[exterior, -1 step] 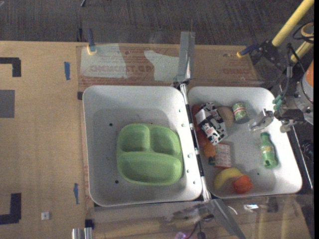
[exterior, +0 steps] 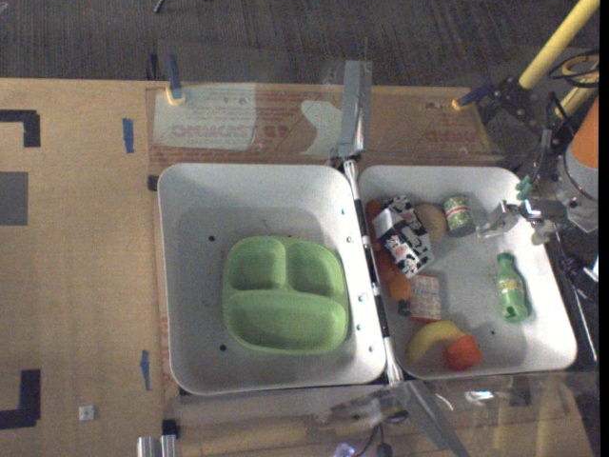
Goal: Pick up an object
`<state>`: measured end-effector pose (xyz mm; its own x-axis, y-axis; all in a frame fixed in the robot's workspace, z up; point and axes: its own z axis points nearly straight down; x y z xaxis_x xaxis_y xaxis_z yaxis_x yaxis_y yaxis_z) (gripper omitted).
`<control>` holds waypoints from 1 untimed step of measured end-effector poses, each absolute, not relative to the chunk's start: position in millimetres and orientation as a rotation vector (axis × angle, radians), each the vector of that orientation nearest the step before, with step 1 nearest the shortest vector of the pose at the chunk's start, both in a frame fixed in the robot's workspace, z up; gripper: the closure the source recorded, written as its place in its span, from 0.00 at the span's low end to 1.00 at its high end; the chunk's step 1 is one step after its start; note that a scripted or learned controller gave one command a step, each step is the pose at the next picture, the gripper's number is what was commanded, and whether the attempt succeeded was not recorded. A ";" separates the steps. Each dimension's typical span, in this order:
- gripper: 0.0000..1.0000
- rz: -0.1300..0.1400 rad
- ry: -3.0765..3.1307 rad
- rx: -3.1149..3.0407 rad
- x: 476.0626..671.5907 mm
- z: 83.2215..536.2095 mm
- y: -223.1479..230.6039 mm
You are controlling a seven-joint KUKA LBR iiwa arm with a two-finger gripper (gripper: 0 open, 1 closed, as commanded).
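Fingers: can't tell open or shut. My gripper (exterior: 502, 219) hovers just above bottle (exterior: 512, 288); nothing picked yet.

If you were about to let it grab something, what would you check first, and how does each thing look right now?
1. Pincer over the right bin: ok, near its upper right corner.
2. Pincer holding nothing: cannot tell.
3. Green bottle free to grab: ok, lying apart from the rest.
4. Small can reachable: ok, close beside the pincer.
5. Black and white carton free: not ok, crowded by other items.
6. Banana free: not ok, touching a red fruit.
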<state>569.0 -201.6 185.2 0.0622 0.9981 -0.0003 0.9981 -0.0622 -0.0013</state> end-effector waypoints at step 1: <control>0.00 -0.006 -2.191 -2.236 628.3 97.1 -211.3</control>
